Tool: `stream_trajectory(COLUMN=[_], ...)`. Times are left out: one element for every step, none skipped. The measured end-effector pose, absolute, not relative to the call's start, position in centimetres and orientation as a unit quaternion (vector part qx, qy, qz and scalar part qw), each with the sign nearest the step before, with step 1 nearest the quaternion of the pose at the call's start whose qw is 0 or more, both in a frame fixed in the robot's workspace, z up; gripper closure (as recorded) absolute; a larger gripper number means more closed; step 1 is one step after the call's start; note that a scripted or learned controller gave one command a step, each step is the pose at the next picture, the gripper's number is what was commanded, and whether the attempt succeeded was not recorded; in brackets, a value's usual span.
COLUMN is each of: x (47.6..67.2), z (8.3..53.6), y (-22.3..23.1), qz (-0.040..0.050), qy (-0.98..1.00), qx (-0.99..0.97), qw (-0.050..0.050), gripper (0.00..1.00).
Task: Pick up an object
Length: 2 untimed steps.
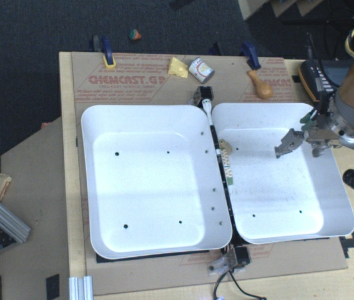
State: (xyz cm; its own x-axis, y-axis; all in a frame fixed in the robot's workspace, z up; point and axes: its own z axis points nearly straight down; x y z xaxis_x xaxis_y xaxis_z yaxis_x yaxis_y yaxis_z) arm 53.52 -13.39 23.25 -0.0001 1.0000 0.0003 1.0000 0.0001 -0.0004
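Note:
My gripper (302, 145) hangs over the upper right part of the right bin (276, 224). Its fingers stand open and nothing is between them. A small tan and green object (226, 158) lies in that bin against its left wall, well to the left of the gripper. The left bin (102, 217) shows bare white floor.
On the board behind the bins lie a yellow piece (178, 67), a small white box (200, 70), an orange-brown wooden piece (261, 85) and a black part (205, 94). Blue clamps (107, 50) hold the board's far edge. A cable plug (236, 257) sits at the front between the bins.

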Motion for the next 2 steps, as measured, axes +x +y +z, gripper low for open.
stream_trajectory(x=[53.92, 53.83], z=[42.15, 42.19], y=[-10.62, -10.72], qz=[-0.0065, -0.001], qy=[-0.709, -0.708], qx=[-0.705, -0.706], qw=[-0.009, -0.003], gripper=[0.0, 1.0])
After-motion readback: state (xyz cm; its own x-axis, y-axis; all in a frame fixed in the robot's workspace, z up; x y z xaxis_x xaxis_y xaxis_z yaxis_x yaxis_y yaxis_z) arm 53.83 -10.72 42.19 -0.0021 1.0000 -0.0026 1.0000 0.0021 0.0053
